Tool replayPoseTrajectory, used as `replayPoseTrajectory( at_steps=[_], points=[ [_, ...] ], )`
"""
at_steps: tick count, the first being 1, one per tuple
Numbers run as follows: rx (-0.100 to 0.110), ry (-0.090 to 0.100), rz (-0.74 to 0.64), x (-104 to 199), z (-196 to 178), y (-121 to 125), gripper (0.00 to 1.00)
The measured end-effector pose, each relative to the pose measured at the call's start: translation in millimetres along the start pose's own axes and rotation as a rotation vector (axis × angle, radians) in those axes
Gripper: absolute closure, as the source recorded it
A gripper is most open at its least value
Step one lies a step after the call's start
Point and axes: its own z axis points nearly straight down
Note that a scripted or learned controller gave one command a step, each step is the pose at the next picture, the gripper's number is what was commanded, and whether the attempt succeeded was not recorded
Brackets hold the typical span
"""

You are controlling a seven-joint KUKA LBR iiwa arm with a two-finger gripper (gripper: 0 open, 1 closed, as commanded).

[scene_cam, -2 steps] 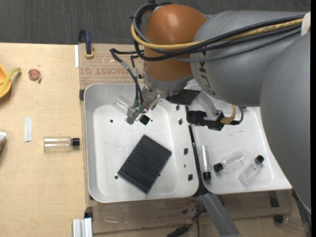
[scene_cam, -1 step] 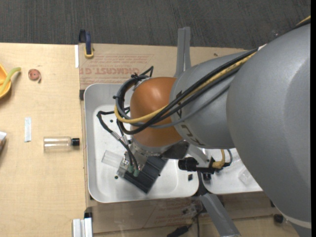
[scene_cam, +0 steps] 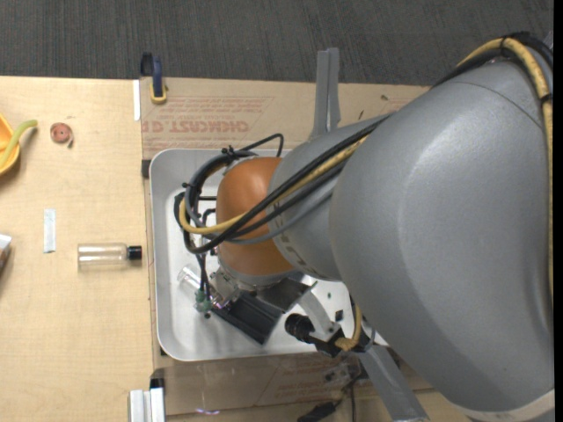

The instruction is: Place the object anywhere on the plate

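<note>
Yellow scrap (scene_cam: 7, 143) at the desk's (scene_cam: 88, 341) left edge, clear bottle (scene_cam: 107, 253) lying just left of the white bin (scene_cam: 163, 236): probably both out of play. Hung low over that bin, orange band (scene_cam: 251, 209) and wrist down, likely to reach something inside. Could not tell how the jaws stood, nor where object or plate lay, perhaps beneath the arm (scene_cam: 440, 218).

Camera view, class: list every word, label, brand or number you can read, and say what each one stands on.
"CHEMCAST GP", as best it reads: reddish print, upside down in this view, on the brown sheet behind the white bin.
Smaller print lines under it on the same sheet: too small to read.
Clear bottle on the bench: no readable label.
</note>
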Motion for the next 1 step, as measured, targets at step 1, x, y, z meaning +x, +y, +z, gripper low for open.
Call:
replayPoseTrajectory(
  at_steps=[1],
  points=[
    [0.001,-0.002,0.211,-110.5,-110.0,82.8,1.00]
  ],
)
